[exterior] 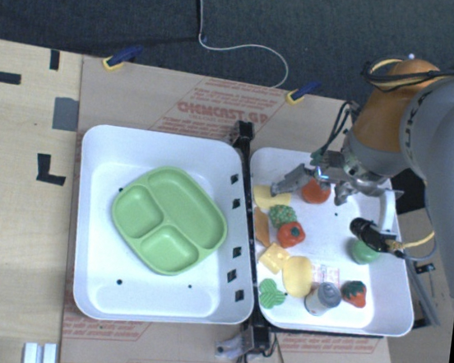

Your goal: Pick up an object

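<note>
- The tabletop (7, 214) carries two white bins side by side.
- The left bin (102, 152) holds a green divided plate (169, 220).
- The right bin (383, 317) holds small toy foods: a yellow piece (298, 275) near its middle, a red-and-green vegetable (289, 232) and a green ball (362, 252) at its right.
- At its far side, the hand (320, 183) hangs over a red tomato-like toy (316, 193); whether its fingers are spread or pinching, I cannot tell.

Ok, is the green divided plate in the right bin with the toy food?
No, the green plate lies alone in the left bin; the toy food sits in the right bin.
</note>
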### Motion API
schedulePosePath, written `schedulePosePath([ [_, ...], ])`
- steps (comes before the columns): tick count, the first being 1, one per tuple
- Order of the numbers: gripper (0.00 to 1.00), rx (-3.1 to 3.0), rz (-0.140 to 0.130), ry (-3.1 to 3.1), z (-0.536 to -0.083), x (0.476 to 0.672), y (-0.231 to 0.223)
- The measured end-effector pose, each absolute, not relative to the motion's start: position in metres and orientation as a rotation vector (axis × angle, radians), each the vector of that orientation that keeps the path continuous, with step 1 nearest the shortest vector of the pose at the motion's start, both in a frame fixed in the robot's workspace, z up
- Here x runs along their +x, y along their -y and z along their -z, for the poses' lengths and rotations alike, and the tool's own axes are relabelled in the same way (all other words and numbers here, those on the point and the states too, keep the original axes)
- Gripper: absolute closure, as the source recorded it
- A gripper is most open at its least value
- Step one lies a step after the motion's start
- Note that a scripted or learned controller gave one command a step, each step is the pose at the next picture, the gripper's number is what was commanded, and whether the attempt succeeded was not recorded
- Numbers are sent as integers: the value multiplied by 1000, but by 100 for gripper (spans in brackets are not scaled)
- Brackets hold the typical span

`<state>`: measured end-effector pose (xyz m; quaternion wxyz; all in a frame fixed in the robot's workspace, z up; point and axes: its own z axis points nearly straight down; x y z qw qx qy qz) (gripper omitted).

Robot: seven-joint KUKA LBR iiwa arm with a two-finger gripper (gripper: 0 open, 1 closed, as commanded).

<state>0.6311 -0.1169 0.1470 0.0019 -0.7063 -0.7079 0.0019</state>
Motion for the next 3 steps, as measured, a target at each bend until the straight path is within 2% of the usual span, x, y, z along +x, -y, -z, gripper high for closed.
schedulePosePath([
  [1,0,-2218,-8,2220,-85,623,116],
  [2,0,-2218,-5,2221,-83,622,115],
  [3,100,-2218,-5,2221,-93,622,115],
])
